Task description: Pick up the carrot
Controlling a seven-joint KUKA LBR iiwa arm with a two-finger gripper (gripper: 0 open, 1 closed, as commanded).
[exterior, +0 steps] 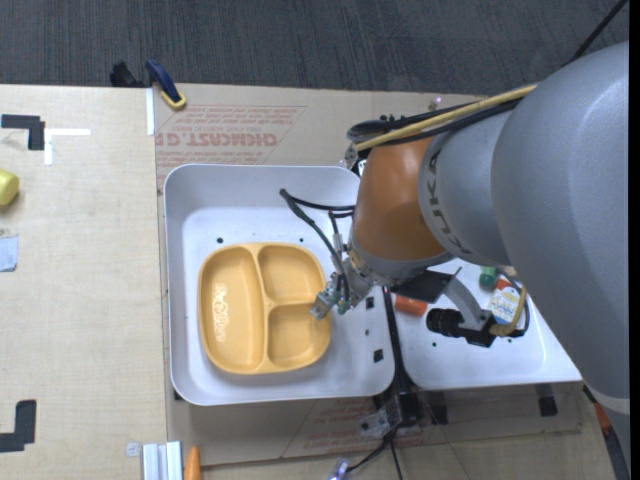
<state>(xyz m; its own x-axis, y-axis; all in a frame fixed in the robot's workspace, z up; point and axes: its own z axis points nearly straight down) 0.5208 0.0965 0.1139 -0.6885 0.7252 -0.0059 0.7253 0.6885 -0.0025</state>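
Though sent for the carrot [408, 305], poised with the end effector [335, 300] low over the right rim of the yellow plate [240, 313], beside its lower right compartment. Cannot tell whether apart or together: too small and too tangled in cable to read. Seeing nothing orange there, claim no hold.

Look for the carrot to the right of the plate, past the wall shared by the two bins, lying flat on the floor of the right bin [530, 363] and near that wall. Partly tucked under the orange band of the arm [400, 208], hence just a short orange stub on view. Judged reachable all the same, lying apart from the small green thing [487, 278] farther right of the plate.

As for the plate: centred in the left bin [175, 268], flat on the bin floor, likely put there as a decoy and not as a target. Judged a poor place to close, then, with just plastic rim below. Better to lift clear, cross rightward away from the plate over the shared wall, and come down across the carrot's narrow width. Mind the wall on the way, and mind rolling the carrot farther from the plate under a glancing touch.
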